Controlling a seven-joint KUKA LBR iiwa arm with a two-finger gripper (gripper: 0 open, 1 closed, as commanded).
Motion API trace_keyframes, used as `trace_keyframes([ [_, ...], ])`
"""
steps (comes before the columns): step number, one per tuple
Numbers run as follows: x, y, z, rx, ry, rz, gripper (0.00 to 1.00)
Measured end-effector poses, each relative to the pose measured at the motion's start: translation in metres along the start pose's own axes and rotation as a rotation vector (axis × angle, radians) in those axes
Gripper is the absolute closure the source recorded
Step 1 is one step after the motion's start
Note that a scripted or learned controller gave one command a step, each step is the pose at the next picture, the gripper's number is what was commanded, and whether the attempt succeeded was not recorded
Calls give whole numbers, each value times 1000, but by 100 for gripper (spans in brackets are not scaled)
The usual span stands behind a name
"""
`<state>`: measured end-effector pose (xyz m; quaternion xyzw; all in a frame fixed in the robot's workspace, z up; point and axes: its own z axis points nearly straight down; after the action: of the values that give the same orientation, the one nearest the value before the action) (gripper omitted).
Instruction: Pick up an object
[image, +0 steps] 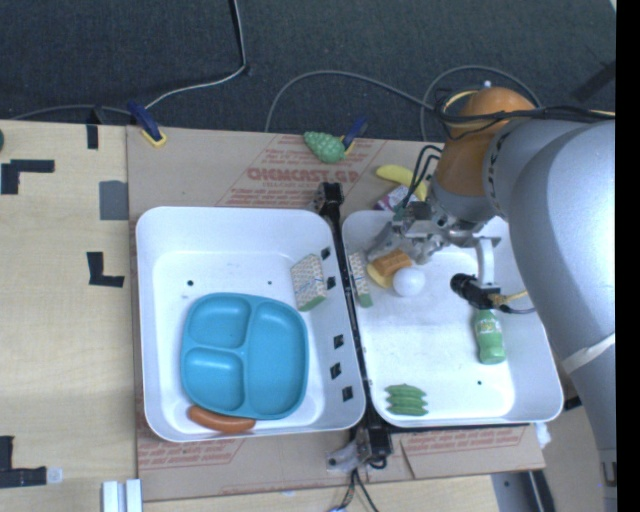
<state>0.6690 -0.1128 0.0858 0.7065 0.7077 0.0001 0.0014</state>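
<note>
My gripper (405, 243) hangs over the far left part of the right bin (520, 400). Just below it lie a yellow-orange wedge (388, 268) and a white ball (408, 282), touching each other. A small patterned block (358, 278) leans by the bin's left wall. A green bottle (489, 337) lies at the right and a green pea pod (406, 399) near the front wall. The left bin (160, 240) holds a blue divided plate (244, 354), an orange sausage (220, 420) at its front edge, and a speckled block (309, 280) at the right.
Behind the bins, on the cardboard, lie a green toy (325, 146) and a yellow banana-like piece (397, 175). The arm's grey body (560, 230) covers the right side of the right bin. Black clips run along the wall between the bins.
</note>
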Motion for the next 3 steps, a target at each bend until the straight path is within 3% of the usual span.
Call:
trace_keyframes([
  [1, 14, -17, 0, -1, -4, 2, 0],
  [2, 5, 0, 1, 0, 1, -1, 0],
  [3, 12, -7, 0, 0, -1, 1, 0],
])
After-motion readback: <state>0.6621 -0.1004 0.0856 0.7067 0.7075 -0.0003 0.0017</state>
